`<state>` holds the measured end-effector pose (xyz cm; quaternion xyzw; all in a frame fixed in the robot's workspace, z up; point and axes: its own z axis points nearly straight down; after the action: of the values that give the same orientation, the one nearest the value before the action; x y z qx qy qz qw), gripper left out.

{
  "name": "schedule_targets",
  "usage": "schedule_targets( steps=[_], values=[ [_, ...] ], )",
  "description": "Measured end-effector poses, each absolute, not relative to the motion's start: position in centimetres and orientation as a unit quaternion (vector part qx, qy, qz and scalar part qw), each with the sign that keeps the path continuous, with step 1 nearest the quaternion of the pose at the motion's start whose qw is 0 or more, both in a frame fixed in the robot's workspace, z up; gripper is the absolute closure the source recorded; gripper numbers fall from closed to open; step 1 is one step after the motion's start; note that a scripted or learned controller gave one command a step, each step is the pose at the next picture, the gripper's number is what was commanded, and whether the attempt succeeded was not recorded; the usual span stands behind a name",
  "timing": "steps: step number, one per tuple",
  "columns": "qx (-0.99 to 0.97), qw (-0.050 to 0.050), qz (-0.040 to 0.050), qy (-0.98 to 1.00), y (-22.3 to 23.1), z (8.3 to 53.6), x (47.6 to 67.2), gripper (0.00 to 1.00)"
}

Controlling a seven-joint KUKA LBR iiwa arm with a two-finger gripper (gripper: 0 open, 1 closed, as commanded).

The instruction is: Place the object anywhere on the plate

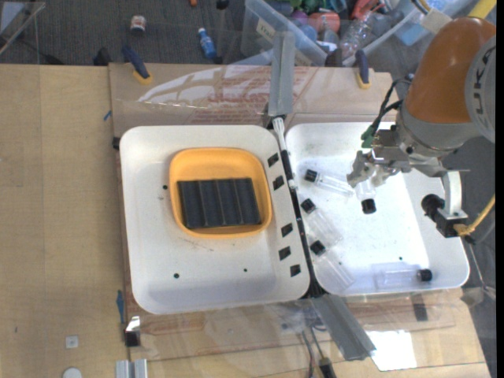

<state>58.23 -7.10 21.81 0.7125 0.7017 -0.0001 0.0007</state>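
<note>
At the near edge of the right bin [441, 278] lies a clear tube with a black cap [400, 275], flat on the white floor and close to the front wall. A second clear, black-capped piece [324, 252] lies a little farther in, near the divider between the bins, and a small black cap [368, 205] sits alone toward the middle of that bin. Farther back another clear tube with a black end [323, 180] lies at a slant, just beside the gripper. The gripper [364, 173] hangs over the middle of the right bin, pointing down and toward the left, with the small black cap just below its tip; whether its fingers are wide or narrow cannot be told from this angle, and nothing can be seen between them. Above it the arm's orange band [441, 61] fills the upper right corner. In the left bin [150, 274] sits the orange plate [219, 164], roughly central, and a dark ribbed rectangular block [219, 202] lies flat on it, within the plate's rim and toward its near side. Beyond both bins lies a sheet of clear plastic wrap [213, 93] on the bench, and farthest back stands a clear tub of mixed coloured items [331, 6].
</note>
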Motion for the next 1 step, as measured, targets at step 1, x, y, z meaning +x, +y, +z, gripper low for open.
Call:
schedule_targets(
  steps=[1],
  values=[
    [0.652, 0.002, 0.0011, 0.758, -5.91, 22.85, 62.25, 1.00]
  ],
)
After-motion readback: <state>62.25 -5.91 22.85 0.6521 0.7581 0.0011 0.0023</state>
